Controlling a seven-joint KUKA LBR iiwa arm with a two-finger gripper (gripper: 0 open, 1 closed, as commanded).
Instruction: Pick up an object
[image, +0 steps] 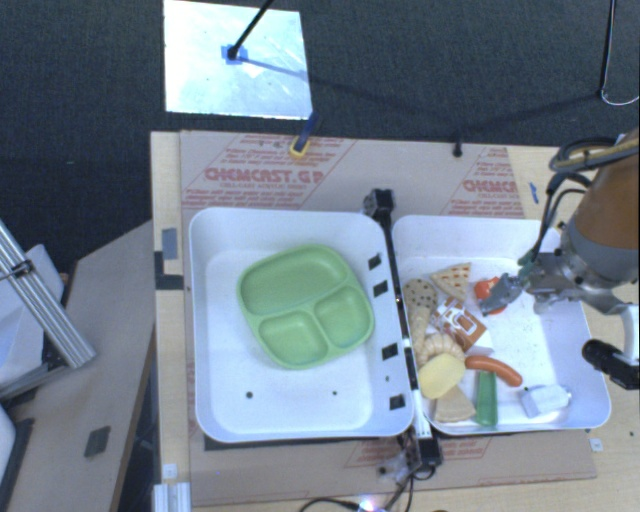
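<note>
While the arm (610, 215) reached in over the right bin (560, 345), the hand (505, 291) sat low by a small orange-red piece (486, 289), which touched its tip; whether the fingers were closed on it I cannot tell; the piece was too small to show which way it pointed. Just below and left of the hand lay a red sausage (493, 369), its long axis slanting down toward the right, and beside that a green stick (485, 401) lying nearly upright in the view; a yellow potato-like lump (441, 375) and crackers (452, 279) lay further left. Well left of the hand, the other bin (215, 330) held a green divided plate (305, 305). Both bins rested on a cardboard-covered table (340, 165) above dark carpet (80, 110).
</note>
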